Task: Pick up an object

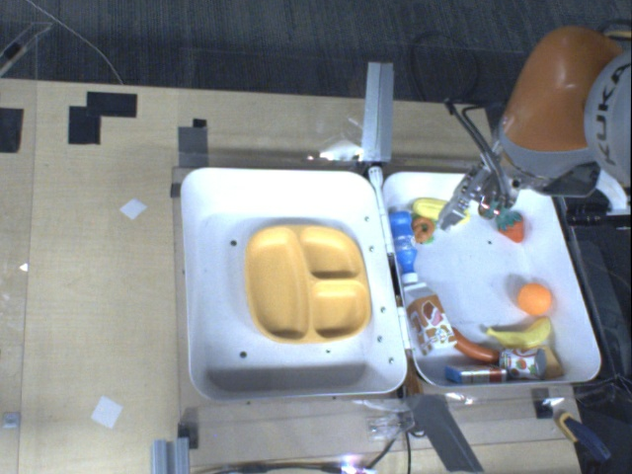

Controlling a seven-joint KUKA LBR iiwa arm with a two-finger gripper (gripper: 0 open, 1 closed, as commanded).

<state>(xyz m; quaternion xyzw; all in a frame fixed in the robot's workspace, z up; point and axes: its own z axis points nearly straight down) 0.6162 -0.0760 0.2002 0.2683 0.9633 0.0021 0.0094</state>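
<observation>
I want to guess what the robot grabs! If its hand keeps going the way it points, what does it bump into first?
Probably the small yellow toy with the orange piece beside it. The hand points down-left toward them in the right bin. Its height above them is unclear.

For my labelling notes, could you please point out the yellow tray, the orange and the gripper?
yellow tray (306, 282), camera view, centre divider.
orange (534, 298), camera view, middle.
gripper (472, 205), camera view, between fingertips.
</observation>
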